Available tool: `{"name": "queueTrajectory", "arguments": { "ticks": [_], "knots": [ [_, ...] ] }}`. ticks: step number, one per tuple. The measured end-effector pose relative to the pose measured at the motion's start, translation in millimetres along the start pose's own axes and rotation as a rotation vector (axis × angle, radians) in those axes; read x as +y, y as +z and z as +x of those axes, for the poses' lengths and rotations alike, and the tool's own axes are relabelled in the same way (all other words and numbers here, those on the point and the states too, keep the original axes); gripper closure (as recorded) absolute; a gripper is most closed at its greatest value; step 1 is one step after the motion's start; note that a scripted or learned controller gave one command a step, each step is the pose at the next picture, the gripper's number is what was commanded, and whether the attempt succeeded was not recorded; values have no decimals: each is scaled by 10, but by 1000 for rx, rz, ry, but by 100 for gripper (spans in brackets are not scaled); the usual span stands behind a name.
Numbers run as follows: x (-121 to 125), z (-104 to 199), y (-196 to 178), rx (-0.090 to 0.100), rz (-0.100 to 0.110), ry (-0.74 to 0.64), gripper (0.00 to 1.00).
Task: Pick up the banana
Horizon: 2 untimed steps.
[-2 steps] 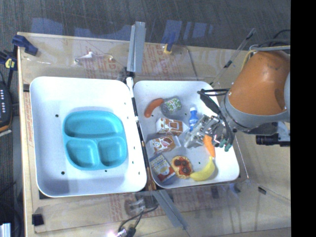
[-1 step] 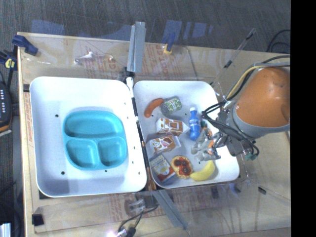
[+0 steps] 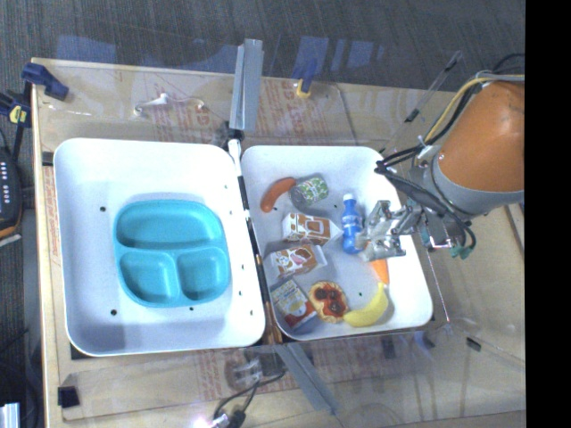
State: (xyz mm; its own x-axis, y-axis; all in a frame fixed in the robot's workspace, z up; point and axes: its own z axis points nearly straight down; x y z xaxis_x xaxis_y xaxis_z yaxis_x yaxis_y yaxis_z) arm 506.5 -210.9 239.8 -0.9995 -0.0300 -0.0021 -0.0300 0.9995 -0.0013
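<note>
Your gripper (image 3: 382, 232) hovers over the right bin (image 3: 406, 172), beside the blue bottle (image 3: 350, 224). Banana (image 3: 370, 308) lies below it, near the carrot (image 3: 381, 270).

You see two white bins: the left bin (image 3: 71, 239) holds a turquoise divided tray (image 3: 169, 250). In the right bin (image 3: 348, 157), the banana (image 3: 370, 309) is yellow, the sausage (image 3: 277, 193) orange-red, the can (image 3: 310, 190) green and grey, the bottle (image 3: 350, 223) blue with a white band. Two cartons (image 3: 306, 227) show brown and white print; a packet (image 3: 290, 300) is blue-edged. The carrot piece (image 3: 381, 269) is orange. The gripper (image 3: 382, 230) is metallic grey, and the arm's band (image 3: 486, 136) is orange.
</note>
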Motion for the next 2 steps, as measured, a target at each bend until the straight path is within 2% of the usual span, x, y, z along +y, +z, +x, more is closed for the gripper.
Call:
{"name": "queueTrajectory", "arguments": {
  "ticks": [1,2],
  "knots": [
    [524,-9,1307,-3,0,-96,100],
    [1,211,-97,-2,1,-108,100]
  ]
}}
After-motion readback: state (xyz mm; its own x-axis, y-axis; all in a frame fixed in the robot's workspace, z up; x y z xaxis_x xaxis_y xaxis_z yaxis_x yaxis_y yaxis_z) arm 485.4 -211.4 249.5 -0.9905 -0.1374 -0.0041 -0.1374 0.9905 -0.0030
